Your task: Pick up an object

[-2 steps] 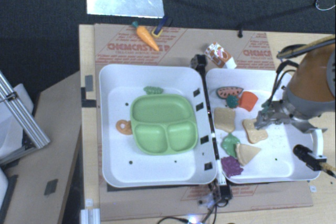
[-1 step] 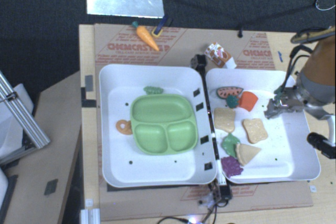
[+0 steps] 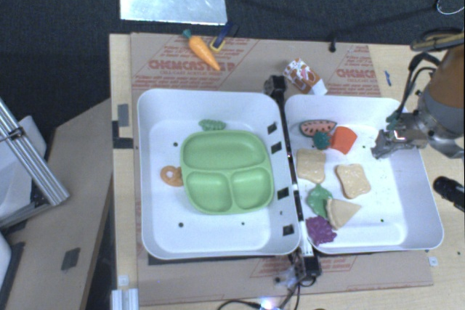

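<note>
- I see the left bin [image 3: 156, 229] holding a green divided tray [image 3: 221, 172] at its centre, long side running left to right, two small compartments on the near side and one wide compartment on the far side.
- A small orange-brown ring [image 3: 171, 176] lies on the bin floor just left of the tray.
- A small dark green piece [image 3: 212, 125] lies against the tray's far edge.
- Beyond the bins, on the cardboard sheet [image 3: 163, 69], I note a toy carrot [image 3: 203, 51] and, further right, a small red-and-white carton [image 3: 303, 76] near the far corner of the right bin.
- The right bin [image 3: 421, 221] holds the pick candidates, all grouped in its left half.
- At the far side: a watermelon slice [image 3: 317, 128], a small teal piece [image 3: 321, 142] touching it, and an orange-red block [image 3: 343, 139] just to the right.
- In the middle: a pale bread slice [image 3: 312, 165] and a toast-coloured slice [image 3: 353, 181], near each other but apart.
- At the near side: a green leafy piece [image 3: 318, 197], a pale wedge [image 3: 341, 213] touching it, and a purple cluster [image 3: 320, 230] at the near left corner.
- The gripper [image 3: 385, 145] sits over the right half of the right bin, right of the orange-red block and apart from it. I see nothing between its fingers; I cannot tell whether the claw is released or clenched.
</note>
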Motion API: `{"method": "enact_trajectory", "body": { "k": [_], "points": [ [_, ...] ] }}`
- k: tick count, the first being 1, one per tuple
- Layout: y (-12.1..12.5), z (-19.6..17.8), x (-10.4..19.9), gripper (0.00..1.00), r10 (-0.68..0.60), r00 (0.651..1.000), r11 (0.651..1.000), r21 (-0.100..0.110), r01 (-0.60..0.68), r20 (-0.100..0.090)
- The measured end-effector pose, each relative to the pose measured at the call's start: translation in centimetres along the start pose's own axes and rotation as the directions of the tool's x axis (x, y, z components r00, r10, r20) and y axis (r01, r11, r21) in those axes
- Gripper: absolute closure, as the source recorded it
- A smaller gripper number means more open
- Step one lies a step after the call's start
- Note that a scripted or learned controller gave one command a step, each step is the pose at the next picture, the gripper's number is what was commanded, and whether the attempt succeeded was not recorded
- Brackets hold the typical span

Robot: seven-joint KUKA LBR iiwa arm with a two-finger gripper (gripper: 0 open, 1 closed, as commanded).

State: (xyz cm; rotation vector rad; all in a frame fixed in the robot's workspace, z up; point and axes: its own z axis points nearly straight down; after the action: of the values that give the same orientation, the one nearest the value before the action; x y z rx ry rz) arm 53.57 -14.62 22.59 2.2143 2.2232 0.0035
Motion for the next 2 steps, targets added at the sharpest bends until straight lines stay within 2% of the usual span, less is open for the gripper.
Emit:
{"method": "enact_trajectory", "body": {
  "k": [1,2],
  "points": [
    [0.5,0.8,5.8,1.0,-0.006,1.0,1.0,0.003,0.006,-0.003],
    [1.2,-0.4,11.1,1.0,-0.005,1.0,1.0,0.002,0.005,-0.002]
  ]
}}
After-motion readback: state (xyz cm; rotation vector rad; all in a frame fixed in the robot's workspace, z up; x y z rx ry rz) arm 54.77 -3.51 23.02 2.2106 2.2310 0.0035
